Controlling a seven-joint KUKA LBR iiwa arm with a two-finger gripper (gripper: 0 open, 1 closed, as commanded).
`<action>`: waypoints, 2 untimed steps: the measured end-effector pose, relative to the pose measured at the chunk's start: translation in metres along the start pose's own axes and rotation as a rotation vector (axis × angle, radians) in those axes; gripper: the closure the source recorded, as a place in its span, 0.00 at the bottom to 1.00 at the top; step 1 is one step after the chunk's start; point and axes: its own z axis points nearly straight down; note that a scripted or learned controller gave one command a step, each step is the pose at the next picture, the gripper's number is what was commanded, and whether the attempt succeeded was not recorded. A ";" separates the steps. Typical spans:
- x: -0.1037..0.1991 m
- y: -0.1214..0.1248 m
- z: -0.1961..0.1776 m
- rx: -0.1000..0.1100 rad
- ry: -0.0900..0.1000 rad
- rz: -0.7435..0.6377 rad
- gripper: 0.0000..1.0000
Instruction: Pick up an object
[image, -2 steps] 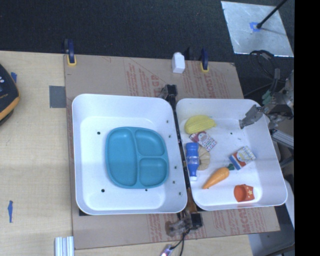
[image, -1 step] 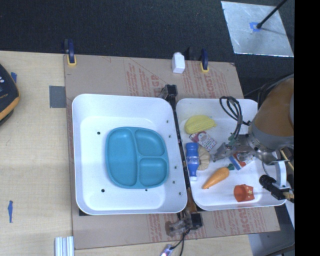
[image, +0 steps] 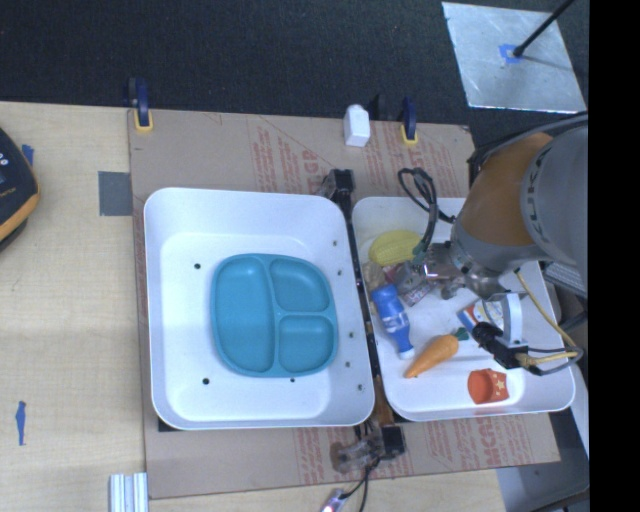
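Reaching in from three o'clock, the gripper (image: 432, 278) hangs low over the upper-left part of the right bin (image: 545, 400), the grey arm (image: 560, 195) and its orange band (image: 500, 200) bulking above it and hiding much of the wrist. Whether it is spread or pressed together I cannot tell; the metal parts at its tip blur into the clutter beneath, and nothing can be seen held by it.

At about eleven o'clock from the gripper, just beside it, lies a yellow object (image: 393, 246), possibly a soft lemon-like toy. At about seven o'clock from the gripper is a blue bottle (image: 391, 312) with a white end, lying near the bin's left wall. An orange carrot (image: 432, 355) lies tilted at five o'clock from the bottle, close to it. At four o'clock from the carrot, near the bin's lower edge, sits a small red object (image: 487, 385). A white-and-blue item (image: 498, 318) lies between the carrot and the arm, with a black cable (image: 510, 352) and yellow wires trailing across it toward three o'clock.

The left bin (image: 170, 390) holds a blue divided plate (image: 274, 313) with three compartments, resting near the bin's centre. Both bins sit on a brown cardboard sheet (image: 250, 150) held by clamps (image: 141, 103) at the twelve o'clock edge.
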 end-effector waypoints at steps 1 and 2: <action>0.006 -0.057 0.001 0.001 -0.001 0.002 0.00; 0.005 0.030 0.000 0.000 0.002 0.003 0.00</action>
